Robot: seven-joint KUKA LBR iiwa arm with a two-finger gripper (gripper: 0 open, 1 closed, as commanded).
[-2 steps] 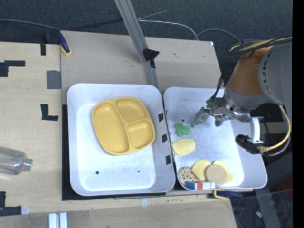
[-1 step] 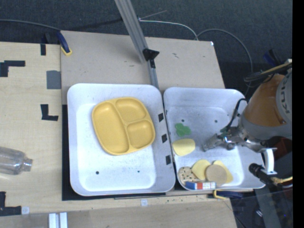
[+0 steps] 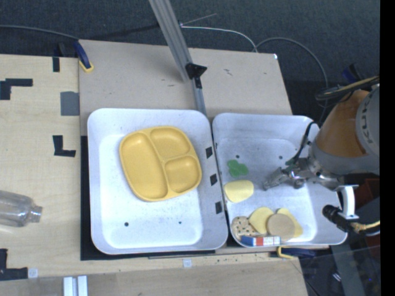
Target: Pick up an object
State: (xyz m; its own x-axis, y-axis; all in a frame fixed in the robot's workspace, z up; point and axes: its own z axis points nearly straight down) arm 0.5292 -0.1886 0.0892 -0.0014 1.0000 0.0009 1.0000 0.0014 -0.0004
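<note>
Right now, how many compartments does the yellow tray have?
3. The yellow tray in the left bin has one long compartment on its left side and two smaller ones on its right.

Right bin (image 3: 259,128): gripper (image 3: 271,182) hovered just right of the pale yellow piece (image 3: 239,190); green scrap (image 3: 237,167) above that piece, round yellow and tan pieces (image 3: 274,222) below-right.

Left bin (image 3: 99,165): yellow divided plate (image 3: 160,163).

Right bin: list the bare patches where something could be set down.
In the right bin, the far strip above the green piece is bare. The near edge is crowded: yellow block, round pieces, cookie. The gripper occupies the middle.
</note>
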